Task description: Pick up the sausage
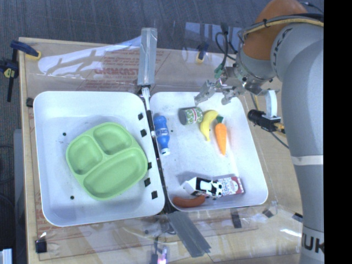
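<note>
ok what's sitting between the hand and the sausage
In the camera view, between the hand and the sausage lie the banana, the carrot and the milk carton.

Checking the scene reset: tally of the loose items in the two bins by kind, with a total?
Right bin:
sausage: 1
milk carton: 1
carrot: 1
banana: 1
can: 1
blue bottle: 1
Left bin:
green divided plate: 1
Total: 7
The gripper hangs open over the right bin's far edge, holding nothing.

We find the sausage at the right bin's near edge, carton just behind it.
</note>
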Available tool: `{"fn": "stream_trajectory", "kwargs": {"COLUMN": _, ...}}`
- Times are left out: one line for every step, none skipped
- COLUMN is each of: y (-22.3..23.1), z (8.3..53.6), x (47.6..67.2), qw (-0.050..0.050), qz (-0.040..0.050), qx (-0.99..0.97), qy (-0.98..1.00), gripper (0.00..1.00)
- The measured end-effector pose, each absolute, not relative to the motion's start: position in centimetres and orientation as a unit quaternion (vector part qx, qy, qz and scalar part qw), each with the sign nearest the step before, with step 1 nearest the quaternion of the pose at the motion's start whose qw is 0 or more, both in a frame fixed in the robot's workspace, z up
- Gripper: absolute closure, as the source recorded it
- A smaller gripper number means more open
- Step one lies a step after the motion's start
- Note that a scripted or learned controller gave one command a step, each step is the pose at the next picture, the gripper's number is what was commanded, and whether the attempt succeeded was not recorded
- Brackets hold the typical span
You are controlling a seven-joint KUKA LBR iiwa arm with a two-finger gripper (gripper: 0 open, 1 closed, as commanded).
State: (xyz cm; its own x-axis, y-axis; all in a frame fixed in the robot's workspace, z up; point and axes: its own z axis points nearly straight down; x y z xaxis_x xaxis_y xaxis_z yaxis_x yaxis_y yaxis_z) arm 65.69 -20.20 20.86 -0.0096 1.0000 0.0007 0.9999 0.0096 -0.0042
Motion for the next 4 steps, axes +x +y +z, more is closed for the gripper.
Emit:
{"fn": "stream_trajectory", "kwargs": {"y": -20.8, "z": 19.7, "x": 62.4, "qw": 0.001, "qz": 0.0014, "qx": -0.717, "qy": -0.697, "gripper": 0.0}}
{"fn": "stream_trajectory", "kwargs": {"y": -20.2, "z": 15.4, "x": 65.7, "qw": 0.001, "qz": 0.0007, "qx": -0.765, "qy": -0.644, "gripper": 0.0}}
{"fn": "stream_trajectory", "kwargs": {"y": -20.0, "z": 16.4, "x": 65.8, "qw": 0.001, "qz": 0.001, "qx": -0.762, "qy": -0.647, "gripper": 1.0}}
{"fn": "stream_trajectory", "kwargs": {"y": -19.8, "z": 18.3, "x": 65.7, "qw": -0.001, "qz": 0.0002, "qx": -0.755, "qy": -0.656, "gripper": 1.0}}
